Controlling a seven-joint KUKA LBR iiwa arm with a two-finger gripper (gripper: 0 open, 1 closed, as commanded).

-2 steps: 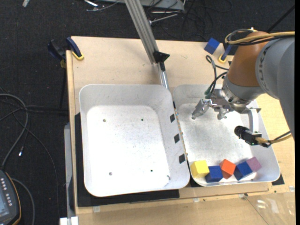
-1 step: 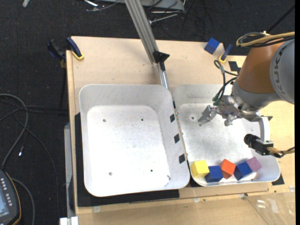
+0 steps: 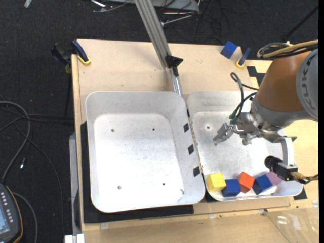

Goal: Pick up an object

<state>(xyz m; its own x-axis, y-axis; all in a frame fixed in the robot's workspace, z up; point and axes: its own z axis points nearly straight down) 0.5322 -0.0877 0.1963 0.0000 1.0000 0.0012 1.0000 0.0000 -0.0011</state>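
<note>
1. Blocks sit packed in a row along the lower edge of the right bin, at the lower right of the frame: yellow cube, blue cube, orange cube, a second blue cube and a pale purple block at the far end. They touch or nearly touch each other and crowd the bin's lower wall.

2. Crowding is the main risk, in my judgement. A finger coming down between neighbours could land on top of a cube, or shove the row against the wall rather than close around one piece. The yellow cube at the row's left end has open floor on its left side and looks the easiest target.

3. Above the row, the tool hangs over the bare middle of the right bin, its fingers pointing toward the left of the frame. They look spread a little, with nothing between them.

4. Relative to the tool, the cubes lie lower in the frame and slightly right, apart from it, with bare bin floor between.

5. Farther up, a stray blue block rests on the worktop outside both bins.
</note>
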